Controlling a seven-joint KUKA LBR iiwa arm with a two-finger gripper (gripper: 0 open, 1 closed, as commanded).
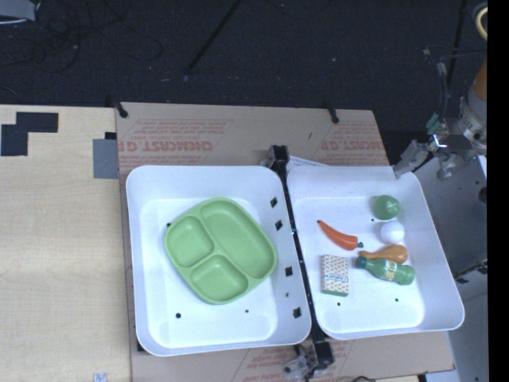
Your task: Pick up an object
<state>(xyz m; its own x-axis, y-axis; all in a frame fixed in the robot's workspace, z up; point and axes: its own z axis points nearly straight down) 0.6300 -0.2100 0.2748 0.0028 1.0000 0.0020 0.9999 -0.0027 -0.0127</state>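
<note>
Green divided plate (220,250) sits in the left bin (151,325), far left of the claw and well below it in view; rigid plastic, wide and flat, poor target for two fingers except at the rim.

Right bin (429,313) holds the small stuff, all below and left of the claw (440,144). Orange chili-shaped toy (339,235): light, slim, probably smooth plastic, could roll; take across its thick middle. Patterned little box (335,275), lower still: stiff, flat sides, looks like the easiest grip, pinch across the short width. Green bottle (386,270) lies on its side touching an orange gourd-shaped piece (388,253); both rounded, likely slippery, crowded together, so fingers may bump the neighbour. White ball (390,232) just above them and green ball (386,206) nearest the claw: light, round, apt to squirt out; centre the fingers on the widest part.

Claw hovers at the far right, over the upper right corner of the right bin, near its rim, apart from every object. Too small and cluttered to tell if it is open or closed. Nothing visibly held; pick not yet made.
</note>
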